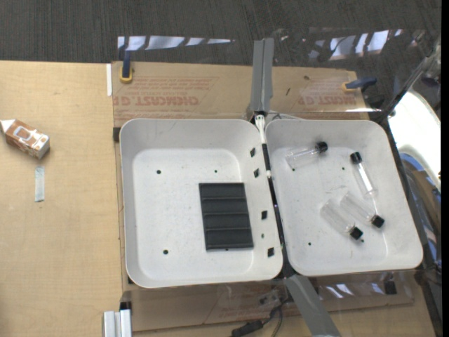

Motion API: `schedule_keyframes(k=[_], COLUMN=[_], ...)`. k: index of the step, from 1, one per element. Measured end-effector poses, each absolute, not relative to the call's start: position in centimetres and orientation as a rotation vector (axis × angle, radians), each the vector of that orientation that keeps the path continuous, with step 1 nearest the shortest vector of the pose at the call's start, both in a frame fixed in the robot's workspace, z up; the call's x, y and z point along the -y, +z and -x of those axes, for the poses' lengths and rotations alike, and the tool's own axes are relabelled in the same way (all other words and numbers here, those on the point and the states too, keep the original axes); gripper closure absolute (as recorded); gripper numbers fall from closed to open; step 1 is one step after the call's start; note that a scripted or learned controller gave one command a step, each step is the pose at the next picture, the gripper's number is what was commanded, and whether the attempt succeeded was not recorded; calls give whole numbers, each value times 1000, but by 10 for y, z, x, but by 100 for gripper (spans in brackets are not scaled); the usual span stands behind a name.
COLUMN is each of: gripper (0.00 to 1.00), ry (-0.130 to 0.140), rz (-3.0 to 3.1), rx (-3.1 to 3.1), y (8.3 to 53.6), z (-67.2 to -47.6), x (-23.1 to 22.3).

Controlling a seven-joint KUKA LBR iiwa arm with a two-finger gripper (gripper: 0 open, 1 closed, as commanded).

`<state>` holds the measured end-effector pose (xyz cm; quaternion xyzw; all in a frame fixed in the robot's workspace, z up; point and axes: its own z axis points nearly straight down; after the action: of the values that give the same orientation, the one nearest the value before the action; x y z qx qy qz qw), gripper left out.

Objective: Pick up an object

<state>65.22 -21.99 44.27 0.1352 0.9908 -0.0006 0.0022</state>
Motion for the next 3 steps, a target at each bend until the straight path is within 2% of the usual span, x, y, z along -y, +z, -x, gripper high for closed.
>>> schedule_keyframes(k=[1, 3], gripper=[100, 100], ry=[-1, -3], rz=[-289, 2], rx=[-3127, -3135], y=[441, 444], z=[-649, -657], x=[220, 220])
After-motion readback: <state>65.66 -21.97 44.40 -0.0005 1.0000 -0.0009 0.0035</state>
